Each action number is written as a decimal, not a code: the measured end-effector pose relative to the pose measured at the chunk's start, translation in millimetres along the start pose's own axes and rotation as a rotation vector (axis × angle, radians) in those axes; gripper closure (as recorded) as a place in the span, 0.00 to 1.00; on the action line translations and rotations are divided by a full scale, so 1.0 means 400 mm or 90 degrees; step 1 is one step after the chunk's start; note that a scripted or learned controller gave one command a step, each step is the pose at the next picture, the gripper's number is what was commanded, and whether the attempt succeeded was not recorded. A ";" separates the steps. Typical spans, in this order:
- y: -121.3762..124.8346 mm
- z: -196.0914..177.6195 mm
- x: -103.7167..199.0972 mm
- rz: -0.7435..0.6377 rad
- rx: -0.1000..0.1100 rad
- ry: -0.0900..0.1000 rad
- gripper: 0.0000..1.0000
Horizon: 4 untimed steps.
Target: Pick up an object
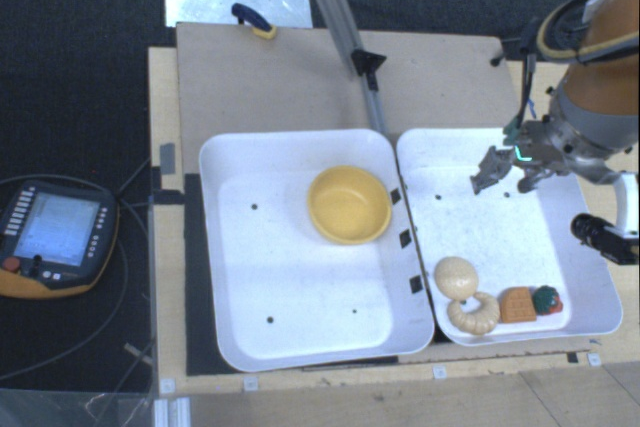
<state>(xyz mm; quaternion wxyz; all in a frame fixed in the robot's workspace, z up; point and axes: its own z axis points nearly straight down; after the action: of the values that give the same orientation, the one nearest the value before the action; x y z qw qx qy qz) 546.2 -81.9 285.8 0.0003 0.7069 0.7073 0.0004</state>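
Overhead, hand [510,173] hangs spread apart, gripping nothing, above the right bin [450,155].

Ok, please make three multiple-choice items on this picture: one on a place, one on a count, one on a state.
1. Where is the yellow bowl?
A. left bin
B. right bin
C. on the cardboard

2. How many things lie in the right bin?
A. one
B. four
C. seven

3. How does the gripper stand?
A. open, with nothing between its fingers
B. shut on the bowl
C. shut on the ring

Key: 1 A, it sits inside the left bin. 2 B, egg, ring, orange block, green piece. 3 A, its fingers are apart above bare bin floor.
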 end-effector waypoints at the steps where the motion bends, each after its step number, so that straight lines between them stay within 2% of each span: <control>1: 0.000 0.000 0.000 0.000 0.000 0.000 0.00; 2: -0.003 0.140 0.023 0.000 0.002 0.000 0.00; 4: 0.011 0.429 -0.006 0.001 0.003 0.000 0.00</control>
<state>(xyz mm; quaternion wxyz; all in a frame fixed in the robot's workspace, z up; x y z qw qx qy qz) 551.0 -84.4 114.2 -0.0016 0.7072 0.7070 -0.0014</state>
